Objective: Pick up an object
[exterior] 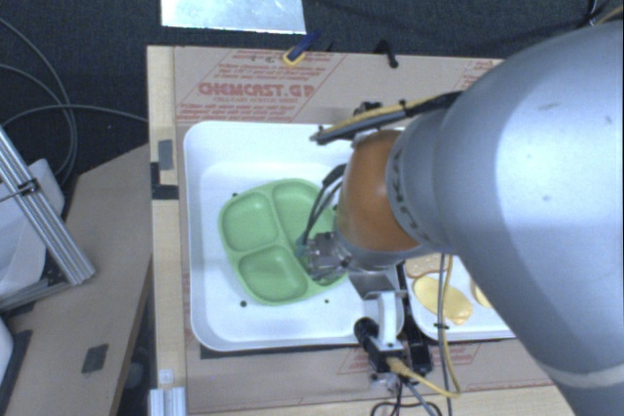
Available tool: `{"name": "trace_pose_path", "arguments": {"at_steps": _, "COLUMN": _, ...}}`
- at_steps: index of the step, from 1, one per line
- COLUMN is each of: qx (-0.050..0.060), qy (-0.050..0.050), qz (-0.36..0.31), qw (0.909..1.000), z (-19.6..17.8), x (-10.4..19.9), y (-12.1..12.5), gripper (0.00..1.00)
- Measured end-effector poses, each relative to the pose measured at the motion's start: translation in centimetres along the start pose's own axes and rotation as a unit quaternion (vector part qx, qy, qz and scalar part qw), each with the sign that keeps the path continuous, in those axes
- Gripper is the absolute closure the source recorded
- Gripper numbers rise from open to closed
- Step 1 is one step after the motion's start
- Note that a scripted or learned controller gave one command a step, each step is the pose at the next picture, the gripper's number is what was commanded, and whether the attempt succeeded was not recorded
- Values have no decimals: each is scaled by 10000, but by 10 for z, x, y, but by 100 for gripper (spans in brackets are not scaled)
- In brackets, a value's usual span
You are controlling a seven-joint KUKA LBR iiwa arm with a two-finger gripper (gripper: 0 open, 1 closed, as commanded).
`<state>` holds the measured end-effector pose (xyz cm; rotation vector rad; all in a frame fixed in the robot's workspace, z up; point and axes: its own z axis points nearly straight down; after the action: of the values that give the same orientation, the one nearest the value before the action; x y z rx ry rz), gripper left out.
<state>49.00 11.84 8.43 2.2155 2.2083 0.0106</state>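
Overhead view of the bench. The grey arm (526, 200), with its orange band (369, 200) above the wrist, reaches in from the right and descends into the left white bin (210, 239). Its pincer (320, 260) sits low over the right-hand edge of a green divided plate (263, 244), the candidate object for picking; most of the plate extends to the left of the pincer, lying flat on the bin floor with three compartments visible. The wrist and band hide the fingertips, so whether the pincer is wide, narrow or closed on the plate's rim cannot be told. To the right of the pincer, in the adjoining bin, lies a pale yellow flat object (441, 297), partly covered by the arm. Cables (409, 375) hang just below the pincer, near the bench's front edge.
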Motion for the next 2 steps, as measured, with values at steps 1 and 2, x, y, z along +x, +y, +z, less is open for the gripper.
{"name": "trace_pose_path", "arguments": {"at_steps": 1, "qx": -23, "qy": 56, "qz": -73, "qw": 10000, "z": -139, "x": 77, "y": 83, "gripper": 100}}
{"name": "trace_pose_path", "arguments": {"at_steps": 2, "qx": 75, "qy": 21, "qz": -10, "qw": 10000, "z": -115, "x": 49, "y": 79, "gripper": 100}}
